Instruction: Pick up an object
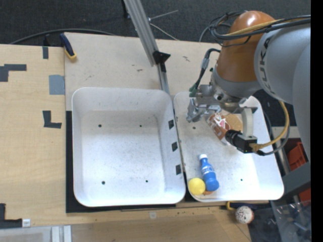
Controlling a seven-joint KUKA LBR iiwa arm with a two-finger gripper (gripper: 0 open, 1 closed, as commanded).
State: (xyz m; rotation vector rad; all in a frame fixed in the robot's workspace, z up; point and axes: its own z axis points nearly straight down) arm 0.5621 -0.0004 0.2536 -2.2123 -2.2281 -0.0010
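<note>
Grey arm [282,54] over right bin [262,185], upper part. Gripper [197,112] low near bin's upper left; finger state: cannot tell, nothing seen held. Red-and-white packet [220,124] just right of it. Blue bottle [207,173], yellow ball [197,186] lower down, touching. Step judged: descent to grasp. Next: centre on object, close.

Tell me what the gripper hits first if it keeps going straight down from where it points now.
Most likely the bare floor of the right bin: the gripper points down at its upper left part. The red-and-white packet lies just beside it; depth is unclear.
</note>
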